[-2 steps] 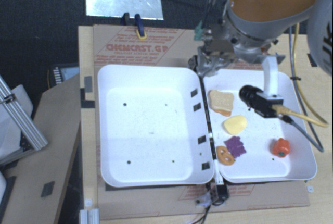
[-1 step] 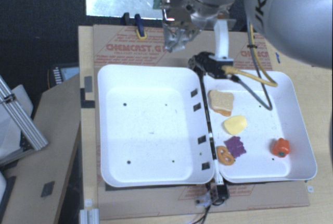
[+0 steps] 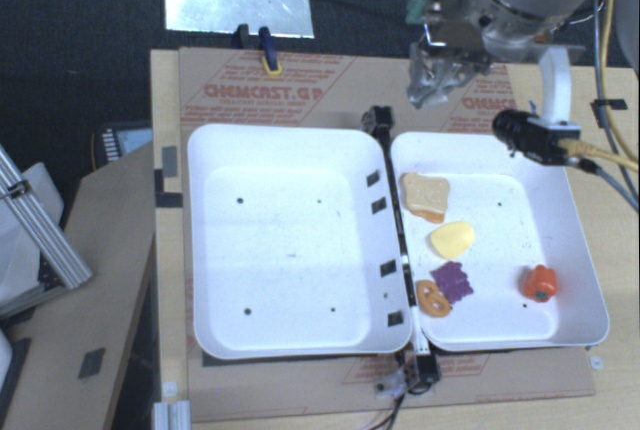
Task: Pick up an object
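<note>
Claw (image 3: 440,83) first: it hangs above the back edge of the surface (image 3: 290,88), behind the right bin (image 3: 575,248), and I cannot tell from this angle how it is set; nothing shows in it.

From where I sit, the left bin (image 3: 280,238) is the biggest white shape. The right bin carries all the candidates. Largest is the toast slice (image 3: 426,196), near the divider at the back. Just in front of it sits the yellow piece (image 3: 452,240), then the purple grapes (image 3: 454,281), which touch the small pretzel (image 3: 433,298) by the divider. A red-orange pepper (image 3: 539,283) stands well apart, near the right wall.

What matters for my next move: the toast lies almost straight in front of the claw, toward the camera and lower, the nearest target. I judge a forward reach and descent would meet it first.
</note>
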Motion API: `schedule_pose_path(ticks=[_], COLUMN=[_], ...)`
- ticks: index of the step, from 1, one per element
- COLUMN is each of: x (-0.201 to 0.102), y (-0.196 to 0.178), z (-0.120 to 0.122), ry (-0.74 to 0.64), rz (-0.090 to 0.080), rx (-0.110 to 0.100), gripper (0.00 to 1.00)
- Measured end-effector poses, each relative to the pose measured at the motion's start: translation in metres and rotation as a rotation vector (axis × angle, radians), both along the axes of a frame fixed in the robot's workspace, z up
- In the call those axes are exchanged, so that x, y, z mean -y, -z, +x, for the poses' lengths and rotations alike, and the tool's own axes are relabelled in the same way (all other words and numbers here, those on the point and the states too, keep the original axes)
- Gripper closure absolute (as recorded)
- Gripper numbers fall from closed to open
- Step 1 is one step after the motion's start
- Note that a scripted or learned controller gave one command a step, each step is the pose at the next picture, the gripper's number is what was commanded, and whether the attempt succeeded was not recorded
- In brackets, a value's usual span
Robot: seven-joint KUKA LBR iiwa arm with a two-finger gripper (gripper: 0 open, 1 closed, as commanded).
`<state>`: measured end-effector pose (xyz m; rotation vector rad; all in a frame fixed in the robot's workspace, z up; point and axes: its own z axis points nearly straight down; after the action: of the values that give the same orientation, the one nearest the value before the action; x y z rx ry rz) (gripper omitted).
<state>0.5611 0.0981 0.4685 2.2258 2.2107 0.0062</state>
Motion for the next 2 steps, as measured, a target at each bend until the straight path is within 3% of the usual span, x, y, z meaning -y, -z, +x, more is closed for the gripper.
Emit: schedule_pose_path(ticks=[1, 2], x=[-0.082, -0.14], y=[0.058, -0.001], z=[0.004, 0.044], ry=[-0.018, -0.015], rz=[0.002, 0.005], rx=[-0.009, 0.003], gripper=[1.0, 1.0])
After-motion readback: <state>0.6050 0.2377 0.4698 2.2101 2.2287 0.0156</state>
